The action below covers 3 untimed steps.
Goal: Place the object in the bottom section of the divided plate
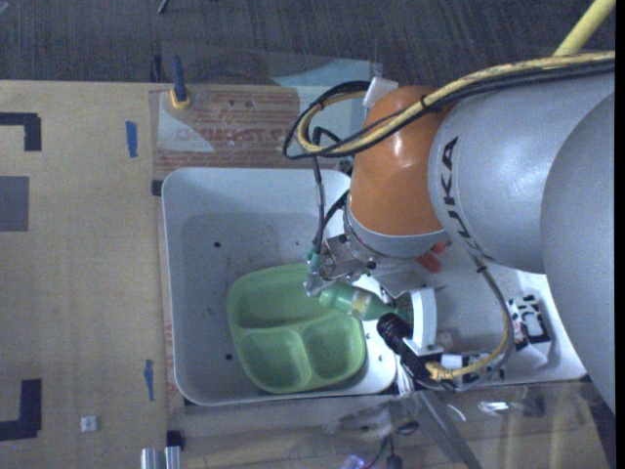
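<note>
Plate point(293, 335): pale green, divided, lying in the white bin point(195, 262).
Object point(350, 301): small green piece, above the plate's right rim.
Claw point(327, 279): touching the object; opening unclear.

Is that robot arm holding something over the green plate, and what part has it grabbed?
It cannot be told. A pale green object sits just under the gripper above the green divided plate, but the wrist hides the grip.
</note>
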Available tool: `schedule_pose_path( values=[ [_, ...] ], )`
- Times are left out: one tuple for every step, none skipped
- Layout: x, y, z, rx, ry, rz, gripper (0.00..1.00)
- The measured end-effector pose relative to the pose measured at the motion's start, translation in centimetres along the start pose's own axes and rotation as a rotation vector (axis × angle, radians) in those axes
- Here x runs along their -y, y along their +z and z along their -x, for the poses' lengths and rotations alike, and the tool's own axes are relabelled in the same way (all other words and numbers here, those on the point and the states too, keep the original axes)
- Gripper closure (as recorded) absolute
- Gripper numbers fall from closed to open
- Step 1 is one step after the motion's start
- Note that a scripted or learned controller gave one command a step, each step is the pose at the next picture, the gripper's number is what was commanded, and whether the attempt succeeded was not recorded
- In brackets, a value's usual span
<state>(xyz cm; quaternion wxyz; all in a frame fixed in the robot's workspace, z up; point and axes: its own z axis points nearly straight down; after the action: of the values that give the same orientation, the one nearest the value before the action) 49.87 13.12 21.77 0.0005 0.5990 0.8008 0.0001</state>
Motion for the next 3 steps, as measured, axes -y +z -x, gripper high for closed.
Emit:
schedule_pose_path(
  values=[
    [0.0, 0.0, 0.0, 0.0, 0.0, 0.0, 0.0],
    [-0.1, -1.0, -0.1, 0.001, -0.003, 0.001, 1.0],
    [1.8, 5.6, -0.8, -0.001, 0.017, -0.003, 1.0]
  ],
)
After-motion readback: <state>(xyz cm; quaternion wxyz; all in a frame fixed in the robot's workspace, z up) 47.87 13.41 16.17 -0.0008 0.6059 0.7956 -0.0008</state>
